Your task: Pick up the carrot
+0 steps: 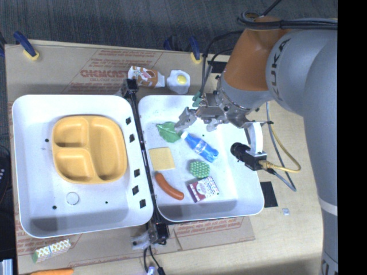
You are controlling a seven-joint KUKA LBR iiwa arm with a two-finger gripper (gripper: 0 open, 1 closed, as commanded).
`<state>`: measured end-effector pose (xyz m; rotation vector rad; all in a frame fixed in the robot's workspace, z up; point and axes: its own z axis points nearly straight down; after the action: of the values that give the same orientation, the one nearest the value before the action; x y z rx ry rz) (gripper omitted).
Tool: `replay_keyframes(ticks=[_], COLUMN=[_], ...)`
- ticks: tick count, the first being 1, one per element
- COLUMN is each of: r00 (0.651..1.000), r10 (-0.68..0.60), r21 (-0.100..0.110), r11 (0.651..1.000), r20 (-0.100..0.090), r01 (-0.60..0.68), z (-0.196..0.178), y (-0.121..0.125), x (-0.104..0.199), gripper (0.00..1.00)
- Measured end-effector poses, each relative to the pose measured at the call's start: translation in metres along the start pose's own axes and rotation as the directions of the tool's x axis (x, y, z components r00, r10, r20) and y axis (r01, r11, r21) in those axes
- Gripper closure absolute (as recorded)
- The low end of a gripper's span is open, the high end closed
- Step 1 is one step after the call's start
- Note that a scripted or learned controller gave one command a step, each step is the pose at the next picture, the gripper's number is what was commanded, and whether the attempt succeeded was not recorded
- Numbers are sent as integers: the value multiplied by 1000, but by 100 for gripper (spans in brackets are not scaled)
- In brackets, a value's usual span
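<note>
Nearest, well below and left of the pincer, an orange carrot lies on the bench outside the bins, beside a small wrapped packet. Closer beneath the pincer, in the right bin, lie a sausage, a red packet, a green dotted ball, a cheese slice and a blue bottle. The pincer's fingers are spread, touching a green leafy piece. Far left sits a yellow divided tray.

End effector over right bin, beside green item; blue bottle near.
</note>
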<state>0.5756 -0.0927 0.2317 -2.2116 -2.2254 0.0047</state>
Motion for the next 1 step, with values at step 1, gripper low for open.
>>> replay_keyframes(ticks=[1], r00=[1000], r10=[-27], r21=[1], r11=[1000], r20=[1], r01=[27], z=[41], y=[-30], x=[74], gripper=[0])
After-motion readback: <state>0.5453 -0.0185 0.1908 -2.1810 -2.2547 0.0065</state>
